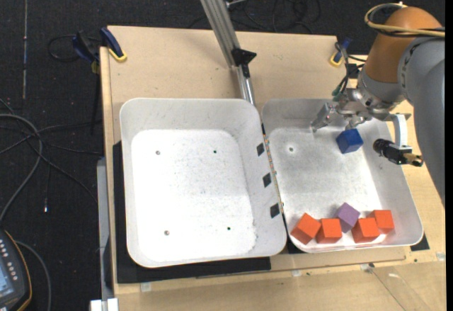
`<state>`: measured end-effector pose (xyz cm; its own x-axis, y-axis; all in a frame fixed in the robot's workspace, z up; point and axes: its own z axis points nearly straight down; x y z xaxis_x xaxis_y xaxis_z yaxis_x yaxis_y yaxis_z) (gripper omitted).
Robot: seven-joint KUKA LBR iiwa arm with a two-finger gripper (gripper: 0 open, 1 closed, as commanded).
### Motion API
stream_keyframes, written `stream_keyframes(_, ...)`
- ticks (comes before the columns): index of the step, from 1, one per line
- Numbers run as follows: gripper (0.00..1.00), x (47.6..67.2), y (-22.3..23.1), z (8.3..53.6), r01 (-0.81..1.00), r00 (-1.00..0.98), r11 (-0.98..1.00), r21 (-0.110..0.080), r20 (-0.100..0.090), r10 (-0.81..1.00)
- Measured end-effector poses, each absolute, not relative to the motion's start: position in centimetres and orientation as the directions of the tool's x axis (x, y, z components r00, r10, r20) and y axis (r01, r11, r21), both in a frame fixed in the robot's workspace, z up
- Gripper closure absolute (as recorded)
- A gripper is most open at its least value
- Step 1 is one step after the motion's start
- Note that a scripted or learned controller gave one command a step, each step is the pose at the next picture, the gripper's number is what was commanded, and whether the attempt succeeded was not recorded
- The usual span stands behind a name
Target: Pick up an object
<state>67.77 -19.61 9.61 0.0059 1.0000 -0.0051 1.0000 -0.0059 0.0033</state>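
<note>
In the camera view, the grey arm [425, 83] with its orange band [396, 44] reached in from the right over the right bin [311, 161]. Its hand [347, 125] hung above the upper part of that bin, and a blue cube [350, 140] sat directly under it, apparently between the fingers, though whether they pinched it or merely stood around it could not be told. Along the bin's near edge lay a row of blocks: an orange cube [306, 227] at the left, a second orange cube [330, 230] just beside it, a purple cube [347, 215] set slightly behind, then two more orange cubes [374, 226] touching each other. The left bin [141, 161] sat side by side with the right one on the desk [177, 61]. A metal pole [216, 8] slanted across the desk's far side.
</note>
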Motion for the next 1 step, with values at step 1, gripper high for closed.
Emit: stream_keyframes(1, 0.0, 64.0, -18.49, 9.57, 1.0, 0.002, -0.002, -0.002, 0.0, 1.0)
